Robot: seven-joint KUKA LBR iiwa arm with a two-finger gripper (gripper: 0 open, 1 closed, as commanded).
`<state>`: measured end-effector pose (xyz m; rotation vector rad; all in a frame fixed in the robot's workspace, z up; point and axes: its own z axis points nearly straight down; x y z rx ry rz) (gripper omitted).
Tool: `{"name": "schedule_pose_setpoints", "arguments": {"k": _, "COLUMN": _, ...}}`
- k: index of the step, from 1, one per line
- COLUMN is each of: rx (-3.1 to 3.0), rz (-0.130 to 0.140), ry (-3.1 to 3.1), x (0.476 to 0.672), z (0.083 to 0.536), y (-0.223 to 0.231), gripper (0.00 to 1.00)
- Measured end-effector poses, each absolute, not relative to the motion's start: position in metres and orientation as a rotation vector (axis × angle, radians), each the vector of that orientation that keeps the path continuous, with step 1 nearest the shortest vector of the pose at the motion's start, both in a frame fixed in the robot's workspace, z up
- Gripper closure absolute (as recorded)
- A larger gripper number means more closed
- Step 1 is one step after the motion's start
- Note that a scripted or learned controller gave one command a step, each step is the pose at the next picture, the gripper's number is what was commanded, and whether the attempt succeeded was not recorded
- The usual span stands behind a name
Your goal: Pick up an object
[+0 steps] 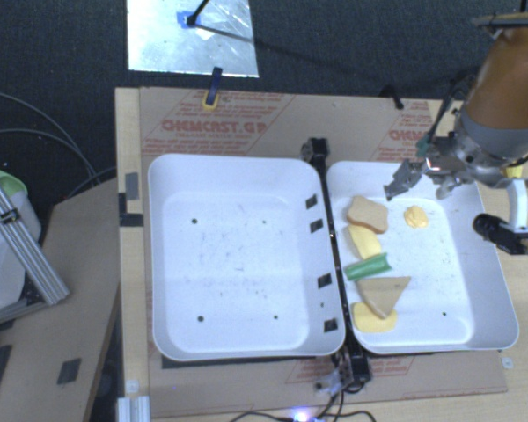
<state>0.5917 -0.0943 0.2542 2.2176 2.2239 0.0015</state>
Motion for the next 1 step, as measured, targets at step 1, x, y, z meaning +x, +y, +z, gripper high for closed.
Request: {"name": "schedule_pose_setpoints", "arguments": {"k": 1, "rx": 2.223, "rz": -0.006, "ry": 2.227, "x": 0.6125, "z": 0.0896, "y": -0.0967, "gripper": 0.0}}
